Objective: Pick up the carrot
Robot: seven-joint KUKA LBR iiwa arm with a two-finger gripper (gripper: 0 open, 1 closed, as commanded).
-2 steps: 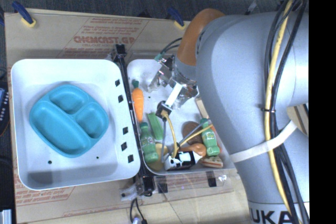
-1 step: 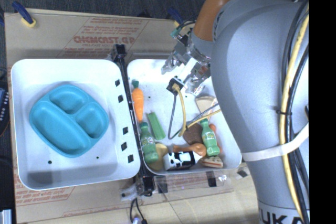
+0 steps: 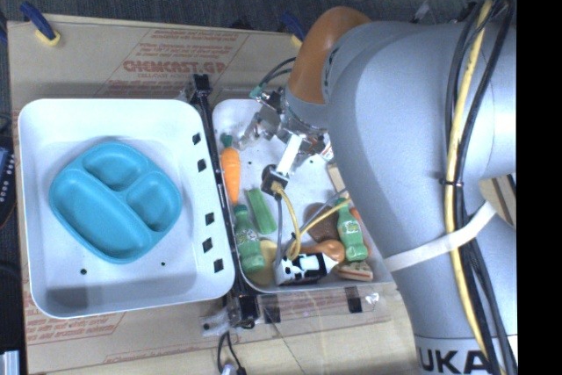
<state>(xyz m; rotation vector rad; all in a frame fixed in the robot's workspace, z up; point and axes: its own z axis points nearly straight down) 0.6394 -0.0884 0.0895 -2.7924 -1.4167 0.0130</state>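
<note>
A: Cardboard sheet (image 3: 132, 57) over the bench, two white bins on it. The left bin (image 3: 35, 189) carries a blue divided plate (image 3: 114, 199). The right bin (image 3: 230, 111) is the cluttered one. Where's the carrot?

B: The carrot (image 3: 230, 173) lies lengthwise against the right bin's left wall, in the half towards its far edge. A green stick (image 3: 260, 211) lies just beside it, nearer the bin's middle, and a green bottle (image 3: 248, 246) stands along the same wall towards the near corner.

A: And the gripper?

B: The gripper (image 3: 274, 129) hangs by the right bin's far edge, near the carrot but apart from it, holding nothing that I can see. Whether the claw is wide or narrow I cannot tell, because the wrist hides it.

A: So the step in hand is the approach?

B: I'd judge so. To do it well, shift towards the left wall, centre over the carrot's thick middle and turn the claw to close across its width, not along it.

A: What's the risk?

B: The wall, as there looks to be little room between it and the carrot, so one side of the claw may land on the rim or on the carrot itself. Come down straight and slow, and keep clear of the green stick.
</note>
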